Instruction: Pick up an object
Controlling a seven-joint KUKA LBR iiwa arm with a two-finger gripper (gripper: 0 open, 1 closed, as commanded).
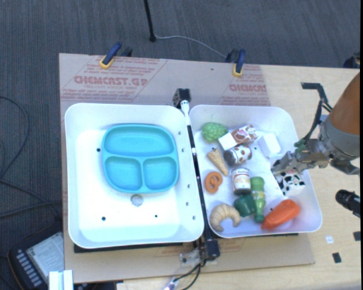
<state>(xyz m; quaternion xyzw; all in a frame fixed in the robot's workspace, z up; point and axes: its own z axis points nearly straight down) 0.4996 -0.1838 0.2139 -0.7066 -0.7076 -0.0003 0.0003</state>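
The right bin (302,132) holds a heap of toy food. It includes a green lettuce (214,130), a white and red carton (245,135), a dark can (237,156), a cone (216,160) and a labelled jar (241,179). A croissant (225,215) and an orange-red vegetable (281,213) lie near the front. My gripper (290,164) hangs low over the bin's right side, directly above a black and white spotted toy (294,185). Whether it touches the toy is unclear.
The left bin (85,210) carries a blue divided plate (140,157) and a small grey disc (136,200). A green bottle (257,189), a green pepper (245,205) and an orange slice (213,182) crowd the right bin's middle. Clamps (238,62) hold the cardboard at the back.
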